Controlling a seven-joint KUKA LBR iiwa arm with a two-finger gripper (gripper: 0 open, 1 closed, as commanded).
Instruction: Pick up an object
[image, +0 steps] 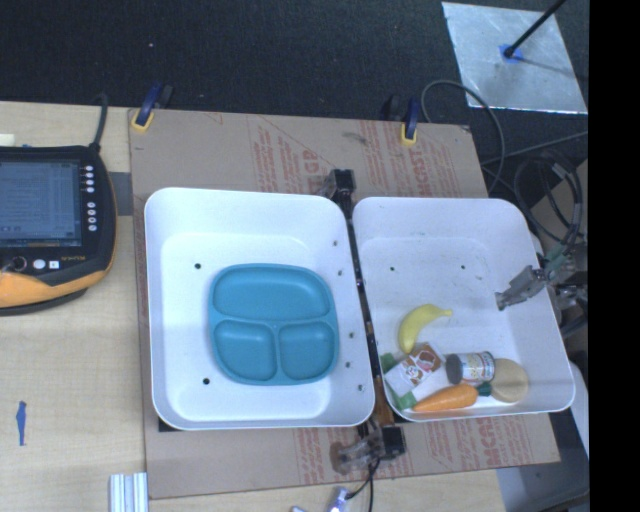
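the gripper (512, 293) shows as a small grey tip reaching in over the right rim of the right bin (452, 215), at about mid-height of that bin; whether it is released or clenched cannot be told, and nothing is seen in it. the things it could take all lie down and to the left of it, bunched in the near part of the same bin. nearest is the yellow banana (421, 324), lying diagonally with its long axis running from lower left to upper right, its upper tip aimed roughly toward the gripper. below the banana lies a small carton (414, 370) in white, red and brown with a printed picture; its writing is too small to read. to the right of the carton a dark bottle (470, 368) lies on its side, long axis left to right, with a banded label that cannot be read, and a tan rounded thing (510, 380) touches its right end. an orange carrot (445, 400) lies along the near wall. the left bin (170, 220) holds a blue divided plate (272, 322), well apart from the gripper. red lettering runs across the brown cardboard (300, 150) under the bins, not legible.
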